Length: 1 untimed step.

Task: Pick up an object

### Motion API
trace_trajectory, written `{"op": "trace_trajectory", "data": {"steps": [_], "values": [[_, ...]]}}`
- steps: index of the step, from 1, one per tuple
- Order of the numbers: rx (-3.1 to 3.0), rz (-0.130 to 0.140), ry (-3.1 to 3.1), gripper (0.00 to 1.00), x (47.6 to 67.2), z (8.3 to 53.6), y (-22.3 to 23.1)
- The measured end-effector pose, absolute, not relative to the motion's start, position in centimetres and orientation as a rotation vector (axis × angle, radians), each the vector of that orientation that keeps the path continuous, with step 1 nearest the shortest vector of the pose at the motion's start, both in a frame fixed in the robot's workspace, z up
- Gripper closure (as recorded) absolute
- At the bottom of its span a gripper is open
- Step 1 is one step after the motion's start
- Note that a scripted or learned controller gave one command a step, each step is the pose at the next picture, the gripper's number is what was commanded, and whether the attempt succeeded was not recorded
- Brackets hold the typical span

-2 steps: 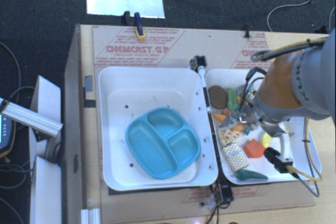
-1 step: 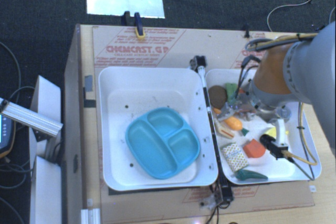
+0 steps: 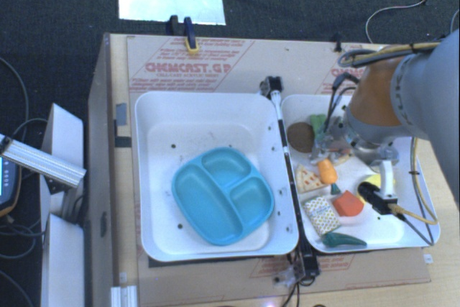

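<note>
The right bin (image 3: 417, 237) holds several small items. A brown round piece (image 3: 300, 136) and a green piece (image 3: 317, 122) lie at its far left. Nearer the front are a small orange piece (image 3: 327, 171), a pale cheese-like wedge (image 3: 309, 180), an orange-red block (image 3: 348, 204), a yellow piece (image 3: 371, 181), a speckled beige block (image 3: 321, 214) and a dark green piece (image 3: 343, 240). My gripper (image 3: 333, 149) hangs low over the bin's left half, just above the small orange piece and right of the brown one. The wrist hides its tips.
A blue divided plate (image 3: 223, 194) lies in the left bin (image 3: 165, 111). The ridge (image 3: 284, 154) between the two bins runs just left of the gripper. A black cable (image 3: 399, 212) crosses the right bin's front right.
</note>
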<state>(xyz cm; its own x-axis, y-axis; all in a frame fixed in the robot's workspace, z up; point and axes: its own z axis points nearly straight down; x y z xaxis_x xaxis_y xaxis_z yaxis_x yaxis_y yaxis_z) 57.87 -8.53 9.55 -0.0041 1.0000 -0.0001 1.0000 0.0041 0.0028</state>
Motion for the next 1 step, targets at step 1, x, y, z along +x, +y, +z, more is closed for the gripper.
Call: {"op": "trace_trajectory", "data": {"steps": [1], "values": [[2.215, 0.004, 2.225, 1.0, 55.55, 21.29, -4.04]]}}
